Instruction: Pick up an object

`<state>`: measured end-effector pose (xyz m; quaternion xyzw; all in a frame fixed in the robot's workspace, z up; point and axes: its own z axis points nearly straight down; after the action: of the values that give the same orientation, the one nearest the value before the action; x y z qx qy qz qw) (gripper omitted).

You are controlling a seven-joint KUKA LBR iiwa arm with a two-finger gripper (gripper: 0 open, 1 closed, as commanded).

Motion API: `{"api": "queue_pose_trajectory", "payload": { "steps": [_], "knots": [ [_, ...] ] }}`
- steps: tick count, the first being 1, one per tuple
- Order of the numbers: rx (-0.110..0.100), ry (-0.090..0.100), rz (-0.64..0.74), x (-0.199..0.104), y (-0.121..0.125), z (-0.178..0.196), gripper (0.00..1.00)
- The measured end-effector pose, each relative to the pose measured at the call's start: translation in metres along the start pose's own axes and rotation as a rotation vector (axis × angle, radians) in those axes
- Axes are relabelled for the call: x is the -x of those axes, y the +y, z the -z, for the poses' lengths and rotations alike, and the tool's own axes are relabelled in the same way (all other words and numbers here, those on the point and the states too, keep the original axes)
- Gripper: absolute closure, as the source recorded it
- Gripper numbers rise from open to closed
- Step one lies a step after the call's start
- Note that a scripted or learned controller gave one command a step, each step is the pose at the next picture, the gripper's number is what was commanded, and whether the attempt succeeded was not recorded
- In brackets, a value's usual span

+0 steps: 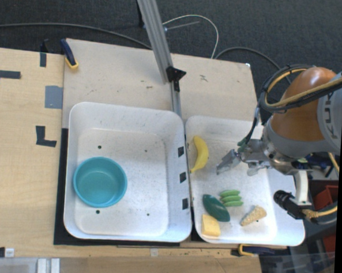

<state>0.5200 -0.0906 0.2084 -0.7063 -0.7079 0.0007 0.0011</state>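
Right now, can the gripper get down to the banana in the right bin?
Probably yes. The gripper hangs over the right bin, just right of the banana. The banana lies alone by the bin's left wall, apart from the green pieces; that wall may crowd one finger.

Two bins [79,121], one bowl [100,182], five toys [200,153].

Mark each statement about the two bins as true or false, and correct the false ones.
1. The blue bowl sits in the left bin. True.
2. The banana lies in the left bin. False: it lies in the right bin, near the divider.
3. The hand holds the banana. False: it hovers beside the banana, holding nothing.
4. The corn lies right of the green pods. True.
5. The right bin holds fewer things than the left. False: it holds more.
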Motion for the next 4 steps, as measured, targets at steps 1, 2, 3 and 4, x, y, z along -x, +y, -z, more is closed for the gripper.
{"api": "queue_pose_trajectory", "payload": {
  "steps": [1, 2, 3, 4],
  "knots": [
    [0.000, 0.000, 0.000, 0.000, 0.000, 0.000, 0.00],
    [-0.005, 0.000, -0.003, 0.006, -0.010, -0.056, 0.00],
    [-0.005, 0.000, -0.001, 0.008, -0.001, -0.110, 0.00],
    [0.001, -0.001, -0.002, 0.008, -0.001, -0.119, 0.00]
  ]
}}
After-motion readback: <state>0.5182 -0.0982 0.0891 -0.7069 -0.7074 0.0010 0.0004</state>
